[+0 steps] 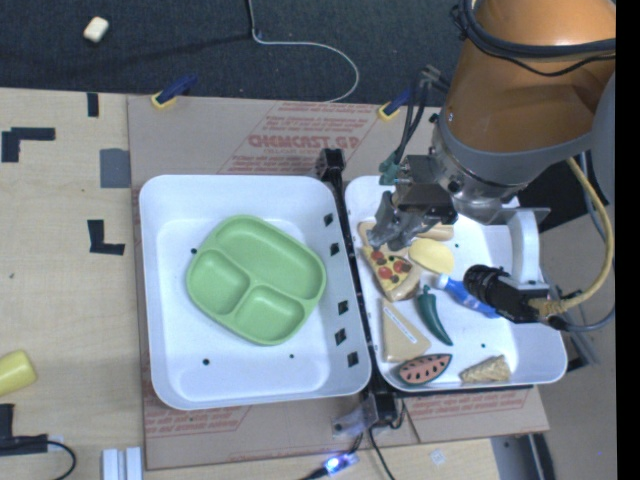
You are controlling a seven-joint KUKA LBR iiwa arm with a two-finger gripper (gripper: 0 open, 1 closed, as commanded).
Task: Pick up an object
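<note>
From the overhead camera, the gripper [388, 230] hangs low at the right bin's [530, 368] far left corner, right over the pizza slice [392, 270], its likely target among the crowded toys. Whether its fingers are spread or pinched, I cannot tell. The green tray [256, 279] sits alone in the left bin [165, 368].

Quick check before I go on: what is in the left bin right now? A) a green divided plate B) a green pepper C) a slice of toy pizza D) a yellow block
A: the green divided plate lies alone in the left bin, while the pizza slice and green pepper sit in the right bin below the tool.
</note>
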